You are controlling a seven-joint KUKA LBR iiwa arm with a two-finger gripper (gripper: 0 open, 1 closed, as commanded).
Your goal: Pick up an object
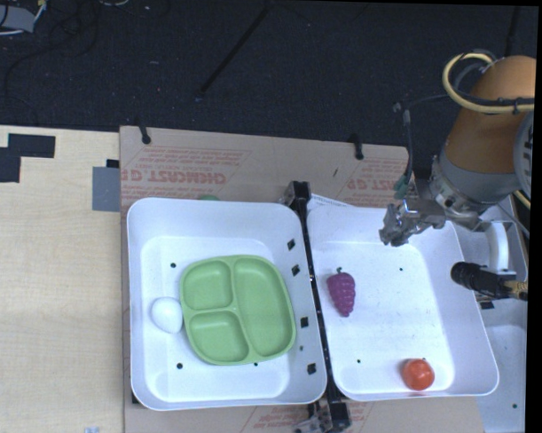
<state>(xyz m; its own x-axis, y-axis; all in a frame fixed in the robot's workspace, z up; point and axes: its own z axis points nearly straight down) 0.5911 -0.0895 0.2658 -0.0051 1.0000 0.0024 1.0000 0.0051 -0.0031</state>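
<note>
I've got the gripper (400,226) over the upper right part of the right bin (467,325), near its back wall, arm coming in from the right with the orange band above the wrist. Can't tell its state from this angle, just a grey metal cluster. Nothing visibly in it.

Purple grape bunch (341,291) lies on the bin floor below and left of the gripper, near but clearly apart. Red tomato (417,373) sits well below the gripper, slightly to its right, near the front edge of the same bin.

Left bin (155,225) is well to the gripper's left, past the black divider (308,292) between the two bins. In it: green three-compartment plate (238,309), lying flat, and a white egg (166,315) touching or just beside the plate's left edge, farthest from the gripper. Both bins sit on a cardboard sheet (255,166) on the bench.
</note>
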